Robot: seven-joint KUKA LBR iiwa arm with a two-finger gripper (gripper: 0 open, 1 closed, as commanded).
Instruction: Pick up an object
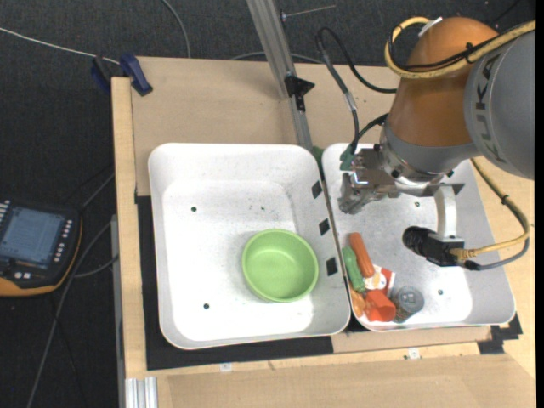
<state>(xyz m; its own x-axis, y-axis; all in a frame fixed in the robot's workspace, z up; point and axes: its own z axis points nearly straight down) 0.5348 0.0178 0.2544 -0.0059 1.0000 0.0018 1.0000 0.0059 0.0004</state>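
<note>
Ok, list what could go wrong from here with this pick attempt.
1. The end effector sits over bare floor in the right bin, apart from the pile in the near-left corner, so closing here would likely grab nothing.
2. The orange carrot-shaped toy, red piece and grey round piece crowd the corner against the bin wall, so a grasp may hit the wall or catch two things.
</note>
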